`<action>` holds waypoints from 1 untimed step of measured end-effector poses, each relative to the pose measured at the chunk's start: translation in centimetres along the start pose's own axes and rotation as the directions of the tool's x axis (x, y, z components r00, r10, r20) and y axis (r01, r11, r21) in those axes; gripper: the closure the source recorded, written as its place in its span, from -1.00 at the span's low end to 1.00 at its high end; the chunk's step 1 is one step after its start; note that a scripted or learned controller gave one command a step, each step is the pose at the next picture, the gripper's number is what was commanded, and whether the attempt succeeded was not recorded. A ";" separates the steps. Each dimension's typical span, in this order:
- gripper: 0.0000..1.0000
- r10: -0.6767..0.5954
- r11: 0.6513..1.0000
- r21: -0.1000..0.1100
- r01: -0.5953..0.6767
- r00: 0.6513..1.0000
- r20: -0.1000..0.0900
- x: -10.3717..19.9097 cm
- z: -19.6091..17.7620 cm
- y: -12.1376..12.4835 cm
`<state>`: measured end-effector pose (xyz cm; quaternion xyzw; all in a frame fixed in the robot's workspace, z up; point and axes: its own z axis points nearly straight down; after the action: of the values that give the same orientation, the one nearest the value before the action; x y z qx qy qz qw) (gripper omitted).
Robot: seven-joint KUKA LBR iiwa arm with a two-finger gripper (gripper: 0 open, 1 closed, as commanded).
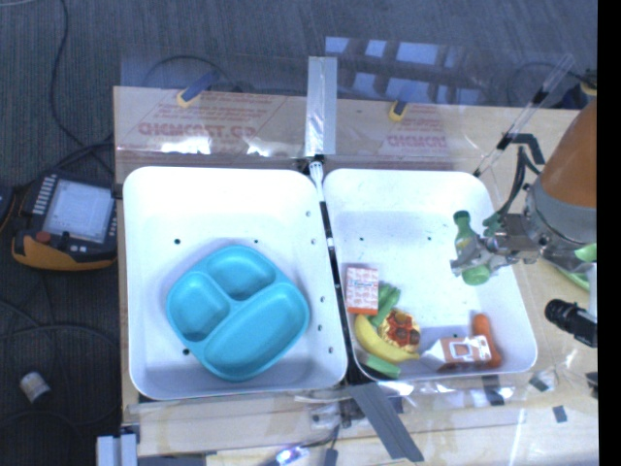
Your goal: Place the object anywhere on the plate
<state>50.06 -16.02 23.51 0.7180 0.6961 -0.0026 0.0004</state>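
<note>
Robot tool [477, 256] over rt bin [427, 187], closed on green toy [474, 274]; blue plate [239, 310] sits in left bin [213, 187].

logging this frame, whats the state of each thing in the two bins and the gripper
blue divided plate: in the left bin, nothing on it
gripper: over the right bin, with a green object at its tip; grip unclear
banana: lying in the right bin
small red and white carton: lying beside the banana
carrot: lying near the right bin's front corner
</note>
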 end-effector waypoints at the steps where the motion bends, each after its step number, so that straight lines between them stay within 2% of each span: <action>1: 1.00 -0.055 0.998 0.002 0.055 0.998 -0.004 7.6 5.3 -2.0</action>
<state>48.28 -8.43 18.15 0.6984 0.7157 -0.0019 -0.0022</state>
